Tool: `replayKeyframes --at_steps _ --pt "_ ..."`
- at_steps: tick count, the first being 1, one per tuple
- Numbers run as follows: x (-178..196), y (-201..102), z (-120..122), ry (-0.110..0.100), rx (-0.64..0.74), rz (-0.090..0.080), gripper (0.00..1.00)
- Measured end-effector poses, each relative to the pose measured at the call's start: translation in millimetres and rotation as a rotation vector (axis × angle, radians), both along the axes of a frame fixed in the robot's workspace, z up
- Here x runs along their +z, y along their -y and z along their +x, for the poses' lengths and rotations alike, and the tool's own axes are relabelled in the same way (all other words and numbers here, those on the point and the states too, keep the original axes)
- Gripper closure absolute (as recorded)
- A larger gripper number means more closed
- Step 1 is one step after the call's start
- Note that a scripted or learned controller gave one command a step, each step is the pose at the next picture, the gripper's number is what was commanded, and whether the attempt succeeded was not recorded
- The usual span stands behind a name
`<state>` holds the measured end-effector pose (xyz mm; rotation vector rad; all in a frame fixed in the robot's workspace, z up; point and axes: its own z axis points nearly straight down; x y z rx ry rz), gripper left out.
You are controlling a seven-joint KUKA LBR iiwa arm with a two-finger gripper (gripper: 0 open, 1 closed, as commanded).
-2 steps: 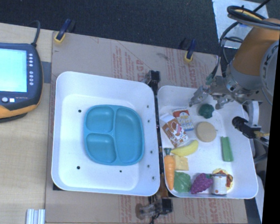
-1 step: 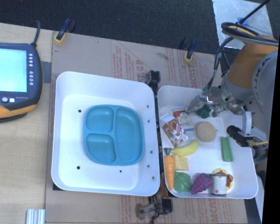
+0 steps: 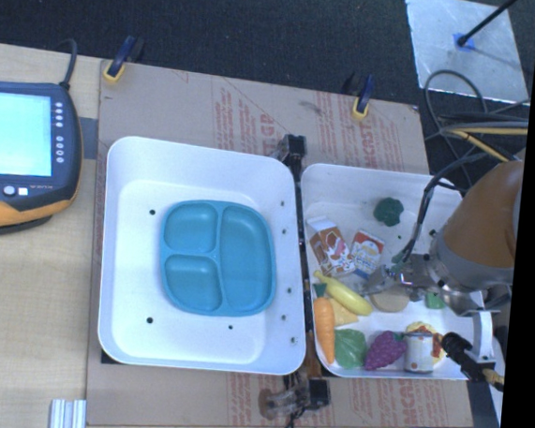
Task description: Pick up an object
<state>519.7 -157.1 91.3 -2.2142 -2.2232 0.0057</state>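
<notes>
The right bin holds several toy foods. A dark green lump lies near its far side. Two small printed cartons sit mid-bin. Along the near side lie a yellow banana, an orange carrot, a green pepper, purple grapes and a small can. My gripper hangs low over the bin's middle right, just right of the cartons and above a beige piece. The grey and orange arm hides the bin's right part.
The left bin holds a blue divided plate. A control pendant with a lit screen rests on the bench at far left. Clamps hold the cardboard's far edge. Cables run at the upper right.
</notes>
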Motion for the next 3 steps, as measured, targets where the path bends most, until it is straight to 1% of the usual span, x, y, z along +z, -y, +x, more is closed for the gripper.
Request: replayKeyframes --at_steps 1,2,3 --pt "10.3 0.8 0.0 -0.002 0.004 -0.001 1.0" --pt "71.6 -44.7 95.2 0.004 0.001 0.0 1.0" --pt "100.5 -121.0 72.2 0.0 0.003 0.0 1.0"
